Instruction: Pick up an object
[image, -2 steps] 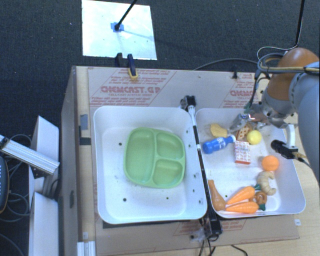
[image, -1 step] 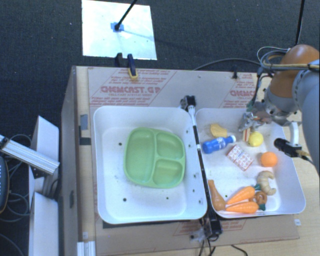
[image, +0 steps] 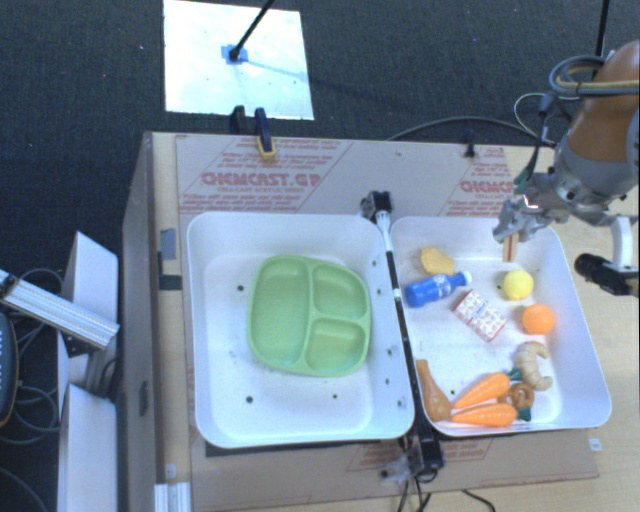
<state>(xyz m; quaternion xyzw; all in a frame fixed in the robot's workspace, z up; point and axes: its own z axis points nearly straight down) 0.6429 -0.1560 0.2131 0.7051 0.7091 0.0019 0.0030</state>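
My gripper (image: 519, 226) hangs over the far edge of the right bin (image: 585, 345), near its back right corner. A thin orange-red sliver (image: 509, 248) shows just beneath it; what it is I cannot tell. In the bin lie a yellow ball (image: 517, 284), an orange (image: 538, 319), a blue bottle (image: 435, 289), a yellow piece (image: 436, 261), a red-and-white box (image: 480, 315), two carrots (image: 482, 390), a beige knobbly piece (image: 533, 364) and a tan drumstick shape (image: 431, 392). The yellow ball is the nearest, a little in front of the gripper.
The left bin (image: 215, 330) holds a green divided plate (image: 308, 315). A black divider rod (image: 393, 290) runs between the bins. The arm's grey body and cables (image: 590, 130) rise at the right. A black clamp (image: 262, 130) sits at the bench's far edge.
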